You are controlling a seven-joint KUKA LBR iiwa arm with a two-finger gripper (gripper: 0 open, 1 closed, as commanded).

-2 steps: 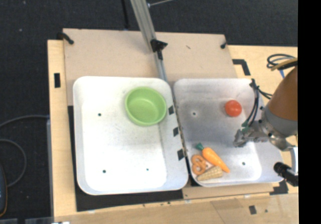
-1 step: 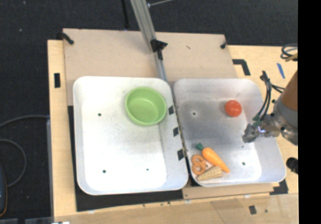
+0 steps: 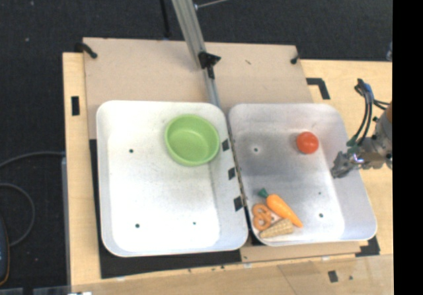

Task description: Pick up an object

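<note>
Below me sit the left bin (image 3: pixel 119 174) with its green bowl (image 3: pixel 192 140), the right bin (image 3: pixel 277 128) holding a carrot (image 3: pixel 284 208), a red ball (image 3: pixel 307 143) and a pretzel (image 3: pixel 263 216), and my gripper (image 3: pixel 344 165) at its right rim, its grip state unclear.

You look down at a slant from high above the bench (image 3: pixel 178 69); both white bins (image 3: pixel 112 174) sit below you, wholly in frame.

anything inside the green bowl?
Nothing visible inside the green bowl: its bare green bottom shows. It sits in the left bin. The bin floor under the bowl is covered, so unknown.
</note>
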